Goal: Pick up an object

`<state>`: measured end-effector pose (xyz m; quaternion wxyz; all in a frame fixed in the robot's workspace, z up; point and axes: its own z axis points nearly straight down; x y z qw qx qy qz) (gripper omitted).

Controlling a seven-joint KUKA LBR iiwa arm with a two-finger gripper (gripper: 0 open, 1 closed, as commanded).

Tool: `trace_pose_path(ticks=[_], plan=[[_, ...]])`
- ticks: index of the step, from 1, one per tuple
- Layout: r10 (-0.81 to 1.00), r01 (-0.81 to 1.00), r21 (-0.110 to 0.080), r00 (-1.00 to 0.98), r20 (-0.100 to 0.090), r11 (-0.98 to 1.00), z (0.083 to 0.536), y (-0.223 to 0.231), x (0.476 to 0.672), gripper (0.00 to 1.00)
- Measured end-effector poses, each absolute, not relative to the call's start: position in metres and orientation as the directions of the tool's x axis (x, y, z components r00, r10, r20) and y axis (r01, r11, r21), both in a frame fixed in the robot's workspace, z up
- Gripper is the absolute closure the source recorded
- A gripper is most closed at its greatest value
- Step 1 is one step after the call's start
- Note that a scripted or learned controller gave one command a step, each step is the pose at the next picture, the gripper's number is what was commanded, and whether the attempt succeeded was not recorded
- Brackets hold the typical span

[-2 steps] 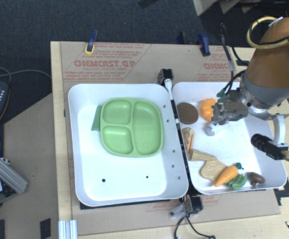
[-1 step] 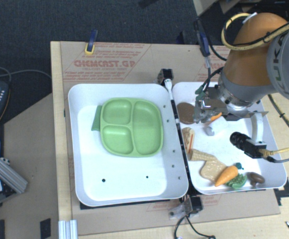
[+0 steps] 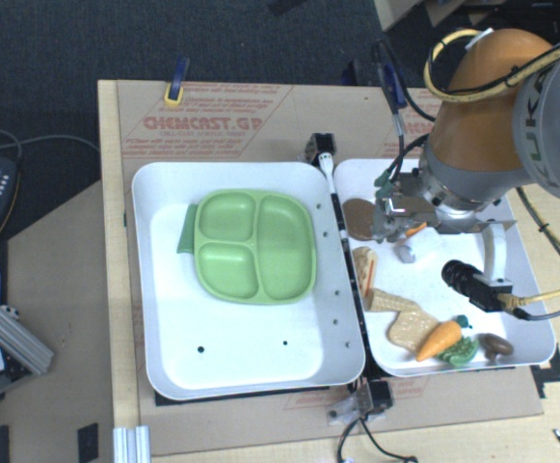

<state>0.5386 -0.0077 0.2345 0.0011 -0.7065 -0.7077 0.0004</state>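
My gripper (image 3: 396, 231) hangs low over the upper left part of the right bin (image 3: 535, 331), under the grey wrist with its orange band. Right beside it on the left lies a round brown toy patty (image 3: 358, 218). A small orange piece (image 3: 413, 228) shows at the gripper; whether it is held I cannot tell. Below the gripper lie a striped strip (image 3: 364, 266), a pale bread wedge (image 3: 391, 302), a tan toast piece (image 3: 410, 327), an orange carrot (image 3: 440, 339) with green leaves (image 3: 461, 352) and a small brown piece (image 3: 496, 344).
The left bin (image 3: 164, 287) holds a green divided plate (image 3: 256, 247) in its upper middle. A ridge between the bins runs just left of the patty. The arm covers the right bin's upper right part.
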Motion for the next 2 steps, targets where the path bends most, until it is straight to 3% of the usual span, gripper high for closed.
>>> trace_pose_path(ticks=[2], plan=[[1.0, 1.0, -0.003, -0.001, 0.001, 0.001, 0.216, -0.0034, 0.5359, 1.0]])
